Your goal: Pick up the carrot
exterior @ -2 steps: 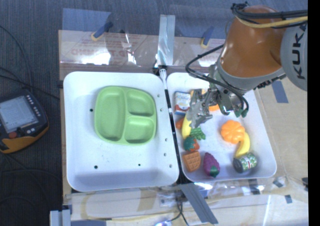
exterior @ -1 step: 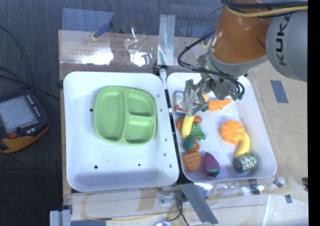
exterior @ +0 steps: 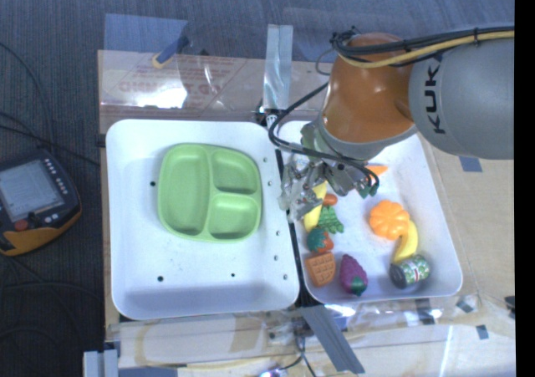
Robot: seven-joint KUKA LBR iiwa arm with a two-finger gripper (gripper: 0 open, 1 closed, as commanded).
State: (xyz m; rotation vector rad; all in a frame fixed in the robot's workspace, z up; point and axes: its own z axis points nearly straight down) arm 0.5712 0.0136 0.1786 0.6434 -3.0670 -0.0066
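Over the right bin (exterior: 441, 225), the arm (exterior: 393, 91) reached in from the right, its orange wrist band hanging above the bin's upper half. Below it the gripper (exterior: 311, 187) sat low near the divider between the bins, among toy food. Whether it was clenched or released could not be told; the wrist and cables hid too much of it.

A small orange sliver (exterior: 376, 170) showed just right of the wrist, near the bin's upper right. That was probably the carrot, though most of it lay hidden under the arm. What showed seemed to run roughly left to right, so its long axis likely lay across the bin. It sat to the right of the gripper and a little farther up the view, close but apart from it.

Nearer the gripper lay a corn cob (exterior: 313, 215), a green sprig (exterior: 331, 221) and a strawberry (exterior: 318, 240). Farther down were a waffle (exterior: 320, 267), an eggplant (exterior: 352, 274), a pumpkin (exterior: 388, 218), a banana (exterior: 408, 245) and a can (exterior: 410, 272). The left bin (exterior: 134, 283) held a green tray (exterior: 209, 191).

Judging by this, the gripper needed to shift right, away from the divider, to reach the carrot.
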